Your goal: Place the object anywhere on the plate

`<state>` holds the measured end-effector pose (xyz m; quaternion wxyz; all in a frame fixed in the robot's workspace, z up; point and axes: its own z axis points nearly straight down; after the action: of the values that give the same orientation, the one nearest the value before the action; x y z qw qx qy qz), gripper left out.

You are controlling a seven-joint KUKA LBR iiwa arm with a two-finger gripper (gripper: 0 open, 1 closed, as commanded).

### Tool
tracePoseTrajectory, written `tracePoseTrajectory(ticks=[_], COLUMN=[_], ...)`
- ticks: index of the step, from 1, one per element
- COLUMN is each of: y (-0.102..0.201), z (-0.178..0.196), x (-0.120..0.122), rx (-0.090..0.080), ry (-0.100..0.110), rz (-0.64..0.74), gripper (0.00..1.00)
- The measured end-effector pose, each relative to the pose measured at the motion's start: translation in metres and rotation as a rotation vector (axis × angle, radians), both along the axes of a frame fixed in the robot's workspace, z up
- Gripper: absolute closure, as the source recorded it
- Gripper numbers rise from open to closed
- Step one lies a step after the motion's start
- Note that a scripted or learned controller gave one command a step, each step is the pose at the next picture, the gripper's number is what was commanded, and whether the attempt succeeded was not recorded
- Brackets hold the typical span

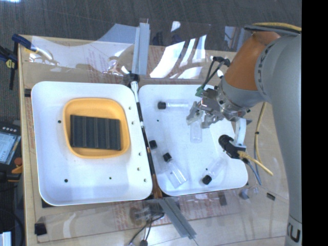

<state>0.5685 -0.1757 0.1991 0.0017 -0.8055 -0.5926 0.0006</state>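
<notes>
The desk (92,214) carries two shallow white bins side by side. The left bin (51,178) holds the yellow plate (74,111), with a dark ribbed insert (96,132) at its centre. The right bin (154,106) holds several clear vials with black caps: one near the top (173,105), one at the lower middle (174,173), one at the lower right (212,172), and one upright-looking vial (196,132) just below the gripper (204,116).

The grey arm (279,76) reaches in from the right, its gripper over the upper middle of the right bin. Jaw state: cannot be told (fingers blur into wiring and clear plastic); no object is seen held between them.

Judged step: a pick in the right bin, transfer to the plate not yet done. For a clean grasp, the jaws should be centred across the vial body, not its cap, and lowered squarely, since clear round plastic is likely to slip or roll. The lift should clear the divider (141,122) between the bins.

Writing: none legible on vials or bins; a partial white letter is seen low on the arm, unreadable.
</notes>
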Motion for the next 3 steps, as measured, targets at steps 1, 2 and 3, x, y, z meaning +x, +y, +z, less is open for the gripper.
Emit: tracePoseTrajectory(ticks=[1, 2, 3], y=[0.000, 0.067, 0.133], z=[0.000, 0.025, -0.009], x=[0.000, 0.010, 0.025], rx=[0.000, -0.002, 0.000], ry=[0.000, 0.001, 0.004], rz=[0.000, -0.165, 0.117], gripper=[0.00, 0.00, 0.00])
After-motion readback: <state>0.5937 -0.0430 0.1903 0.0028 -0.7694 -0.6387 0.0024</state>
